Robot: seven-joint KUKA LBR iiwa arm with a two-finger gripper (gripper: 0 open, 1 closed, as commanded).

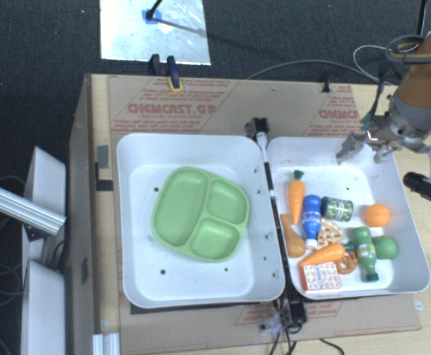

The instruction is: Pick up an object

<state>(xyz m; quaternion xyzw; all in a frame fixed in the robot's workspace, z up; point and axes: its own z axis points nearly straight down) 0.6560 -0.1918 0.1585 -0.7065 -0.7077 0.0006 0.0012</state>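
Dark carpet surrounds the bench (pixel 97 198), whose brown board top carries two shallow white bins side by side, their inner walls touching along the middle.

Near the front edge, the left bin (pixel 137 272) has bare floor all along its near wall and both near corners. In the right bin (pixel 415 272), a small red-and-white patterned box (pixel 321 276) lies against the near wall, with a green bottle (pixel 365 252) just to its right and an orange carrot (pixel 322 255) lying just behind it. A green ball (pixel 386 248) touches the bottle's right side, leaving the near right corner free.

Farther in, a green divided tray (pixel 200 213) sits in the middle of the left bin, with open floor on every side. In the right bin, a blue bottle (pixel 311 217) stands beside a second carrot (pixel 296 196) close to the inner wall, a dark can (pixel 337 208) lies next to the blue bottle, and an orange ball (pixel 378 214) rests to the right, apart from the can.

The far part of the right bin is bare floor. Over its far right corner hangs the gripper (pixel 364 148), with its fingers spread apart and nothing between them, well clear of the toys. Behind the bench, a shiny grey sheet (pixel 154 21) lies on the carpet.
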